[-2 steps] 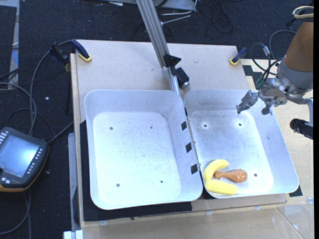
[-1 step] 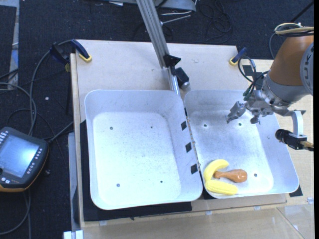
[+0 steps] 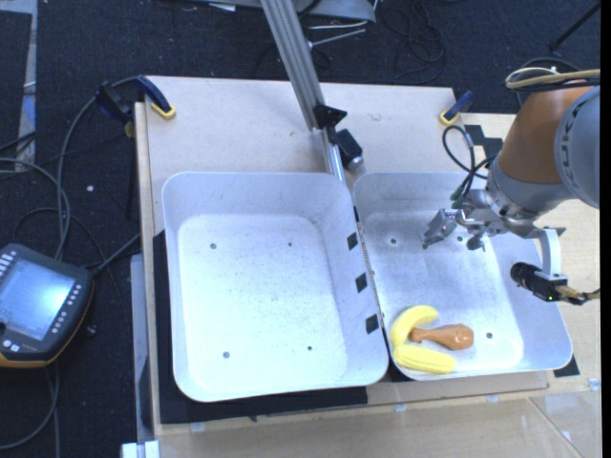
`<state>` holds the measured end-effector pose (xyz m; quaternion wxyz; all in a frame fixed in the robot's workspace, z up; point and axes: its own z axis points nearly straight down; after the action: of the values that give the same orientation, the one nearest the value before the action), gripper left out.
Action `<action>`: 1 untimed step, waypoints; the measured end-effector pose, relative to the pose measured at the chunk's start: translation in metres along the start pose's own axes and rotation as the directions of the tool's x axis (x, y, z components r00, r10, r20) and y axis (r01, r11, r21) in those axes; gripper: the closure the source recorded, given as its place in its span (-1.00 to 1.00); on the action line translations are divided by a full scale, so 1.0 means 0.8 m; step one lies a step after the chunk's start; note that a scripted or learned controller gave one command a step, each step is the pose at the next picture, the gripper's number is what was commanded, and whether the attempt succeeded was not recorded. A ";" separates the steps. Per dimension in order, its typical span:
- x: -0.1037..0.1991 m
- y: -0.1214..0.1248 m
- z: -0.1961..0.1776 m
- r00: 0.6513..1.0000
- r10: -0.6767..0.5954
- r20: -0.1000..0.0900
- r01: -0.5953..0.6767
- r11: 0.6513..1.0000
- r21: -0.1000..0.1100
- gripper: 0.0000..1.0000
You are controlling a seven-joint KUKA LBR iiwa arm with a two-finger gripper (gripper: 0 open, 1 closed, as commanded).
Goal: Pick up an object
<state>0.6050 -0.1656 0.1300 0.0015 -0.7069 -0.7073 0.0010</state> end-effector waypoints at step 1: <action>0.001 -0.001 0.046 1.000 0.000 0.000 0.000 1.000 0.000 -1.00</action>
<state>0.6042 -0.1651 0.0934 0.0014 -0.7070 -0.7072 0.0010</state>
